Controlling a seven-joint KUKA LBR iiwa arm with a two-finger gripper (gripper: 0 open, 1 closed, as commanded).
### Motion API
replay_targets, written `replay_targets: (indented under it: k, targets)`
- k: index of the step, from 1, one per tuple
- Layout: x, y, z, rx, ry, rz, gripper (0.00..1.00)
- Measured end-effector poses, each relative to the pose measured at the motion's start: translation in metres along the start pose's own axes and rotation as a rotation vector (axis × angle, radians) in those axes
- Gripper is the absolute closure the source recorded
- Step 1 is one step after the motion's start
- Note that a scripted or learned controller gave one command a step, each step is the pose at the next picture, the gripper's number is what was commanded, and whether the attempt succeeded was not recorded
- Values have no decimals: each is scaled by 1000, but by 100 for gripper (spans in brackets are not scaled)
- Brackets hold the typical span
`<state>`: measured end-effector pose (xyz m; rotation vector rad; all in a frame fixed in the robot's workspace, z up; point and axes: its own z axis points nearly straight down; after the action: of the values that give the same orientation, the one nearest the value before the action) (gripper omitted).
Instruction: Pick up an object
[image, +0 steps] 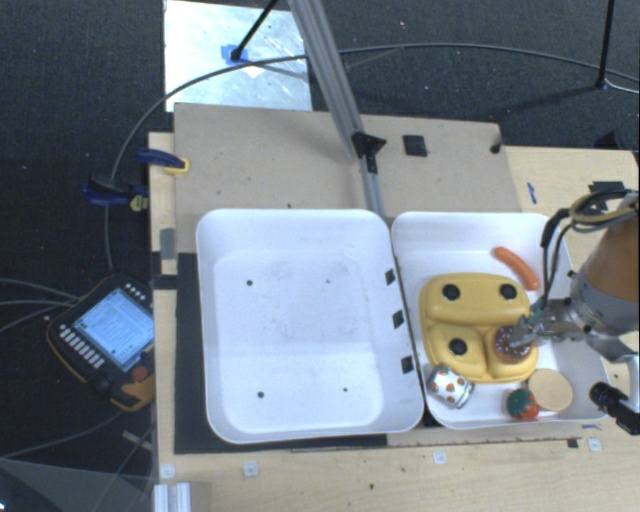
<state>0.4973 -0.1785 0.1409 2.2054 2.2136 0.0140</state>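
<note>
While the left bin (295, 320) lies bare and white, offering broad open floor, the right bin (440, 235) is crowded. A large yellow block (470, 310) with dark holes fills its middle, an orange sausage-shaped toy (516, 265) near its far wall, a small spotted cup (449, 386), a green-and-red toy (520, 403) and a tan disc (550, 389) along its near edge. My pincer (517, 340) sits over the yellow block's right end, touching it; how far my tips are spread, I cannot tell.

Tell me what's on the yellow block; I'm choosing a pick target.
A small brown round piece sits on the yellow block, with the gripper right at it. Whatever's underneath is hidden.
</note>
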Motion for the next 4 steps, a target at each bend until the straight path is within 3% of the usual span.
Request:
replay_targets:
  k: [1, 2, 3, 4]
  targets:
    - [-3, 2, -43, 13, 4, -1, 100]
    - [-4, 13, -102, 11, 3, -2, 100]
    - [-4, 15, -129, 14, 4, -2, 100]
    - [57, 16, -120, 17, 7, -7, 100]
